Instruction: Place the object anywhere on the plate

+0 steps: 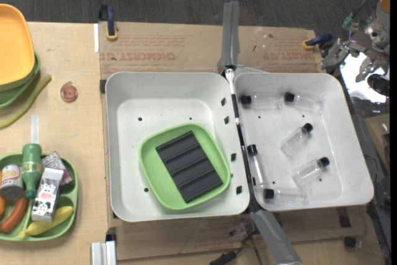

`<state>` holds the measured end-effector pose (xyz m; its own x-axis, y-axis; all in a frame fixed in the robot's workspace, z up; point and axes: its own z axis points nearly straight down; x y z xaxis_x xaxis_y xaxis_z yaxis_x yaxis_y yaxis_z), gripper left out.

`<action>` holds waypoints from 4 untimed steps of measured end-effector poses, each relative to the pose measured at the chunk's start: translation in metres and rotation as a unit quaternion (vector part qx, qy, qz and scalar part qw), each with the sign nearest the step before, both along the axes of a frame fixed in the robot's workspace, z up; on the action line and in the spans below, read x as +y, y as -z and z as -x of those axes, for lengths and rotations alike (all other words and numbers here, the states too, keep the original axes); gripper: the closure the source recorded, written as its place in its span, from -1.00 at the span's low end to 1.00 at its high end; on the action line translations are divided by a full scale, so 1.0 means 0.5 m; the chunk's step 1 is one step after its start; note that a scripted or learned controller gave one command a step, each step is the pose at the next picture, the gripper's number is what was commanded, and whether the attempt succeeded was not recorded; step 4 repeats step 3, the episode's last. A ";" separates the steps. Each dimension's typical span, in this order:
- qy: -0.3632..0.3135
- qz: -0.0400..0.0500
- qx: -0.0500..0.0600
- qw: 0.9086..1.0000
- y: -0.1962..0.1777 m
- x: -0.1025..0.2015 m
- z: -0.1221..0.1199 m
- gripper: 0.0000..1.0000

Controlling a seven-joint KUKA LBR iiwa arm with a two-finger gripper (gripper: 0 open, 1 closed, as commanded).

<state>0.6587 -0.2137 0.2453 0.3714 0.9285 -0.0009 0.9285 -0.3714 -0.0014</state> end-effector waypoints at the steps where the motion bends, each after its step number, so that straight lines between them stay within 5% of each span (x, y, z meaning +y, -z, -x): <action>1: 0.021 0.000 0.000 1.000 0.002 0.004 0.000 -1.00; 4: -0.034 0.001 0.000 0.999 -0.008 0.004 0.000 -1.00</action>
